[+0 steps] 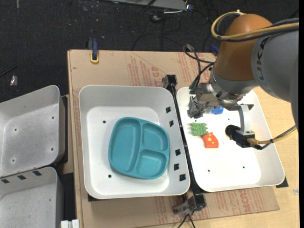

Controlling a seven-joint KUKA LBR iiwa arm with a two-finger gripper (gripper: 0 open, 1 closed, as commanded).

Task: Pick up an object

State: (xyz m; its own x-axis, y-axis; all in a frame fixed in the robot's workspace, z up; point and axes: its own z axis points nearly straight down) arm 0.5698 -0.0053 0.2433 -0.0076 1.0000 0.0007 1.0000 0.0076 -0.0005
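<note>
Three small toys sit loose in right bin (pixel 266 175): green block (pixel 198 128), red piece (pixel 210 140), blue piece (pixel 217 110). Your gripper (pixel 195 109) hovers above; grip state: cannot tell. Nothing lifted yet.

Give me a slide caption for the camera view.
Gripper over right bin near green, orange toys.

We see a teal divided plastic plate (pixel 139 147) in the left white bin (pixel 90 99); in the right white bin (pixel 247 175), a green ridged toy (pixel 198 128) lies just left of an orange wedge-shaped toy (pixel 210 140).
</note>
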